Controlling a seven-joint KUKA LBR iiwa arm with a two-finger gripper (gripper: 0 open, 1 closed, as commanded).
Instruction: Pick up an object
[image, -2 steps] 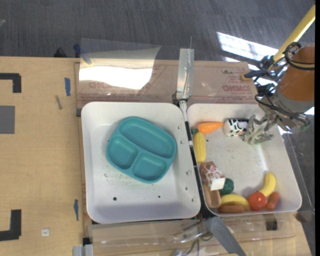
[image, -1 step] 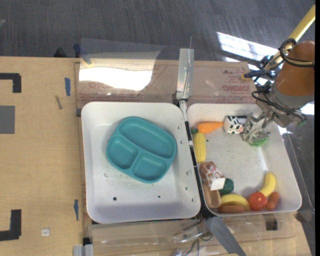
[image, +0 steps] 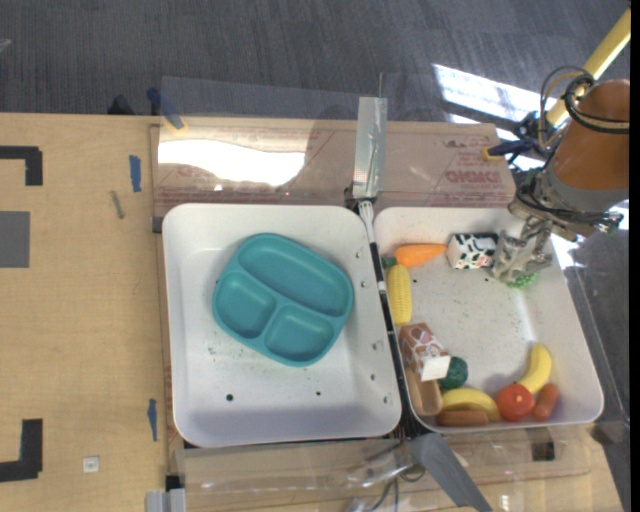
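In the right bin (image: 585, 375), the near corner holds a tomato (image: 515, 401) and bananas. Farther back, a small green piece (image: 522, 279) lies on the bin floor directly beneath the gripper (image: 522, 258), touching its tips; whether the jaws are parted or closed I cannot tell. A black-and-white cow (image: 472, 249) stands just left.

Red lettering is seen on the cardboard sheet (image: 440, 170) behind the bins. It is reversed and cannot be read.
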